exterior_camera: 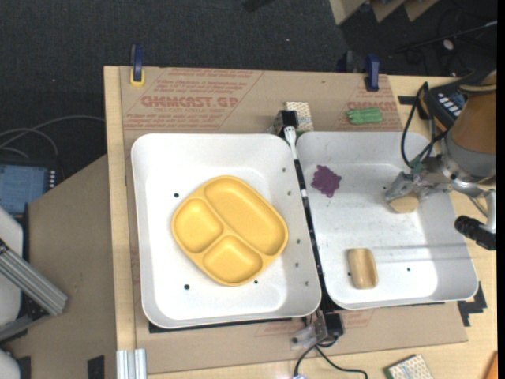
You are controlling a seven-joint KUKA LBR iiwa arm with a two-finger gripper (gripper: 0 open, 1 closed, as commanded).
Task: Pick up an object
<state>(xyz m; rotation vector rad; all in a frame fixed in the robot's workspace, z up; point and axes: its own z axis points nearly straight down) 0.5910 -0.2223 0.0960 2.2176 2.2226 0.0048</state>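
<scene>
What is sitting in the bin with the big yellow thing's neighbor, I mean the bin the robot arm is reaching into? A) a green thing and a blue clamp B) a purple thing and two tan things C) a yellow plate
B: the right bin holds a purple object, a tan block and a tan piece by the gripper; the yellow divided plate lies in the left bin.

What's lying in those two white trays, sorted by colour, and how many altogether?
Yellow: 1, divided plate, left bin
Purple: 1, small lump, right bin
Tan: 2, block and piece at the tool
Total: 4
</scene>
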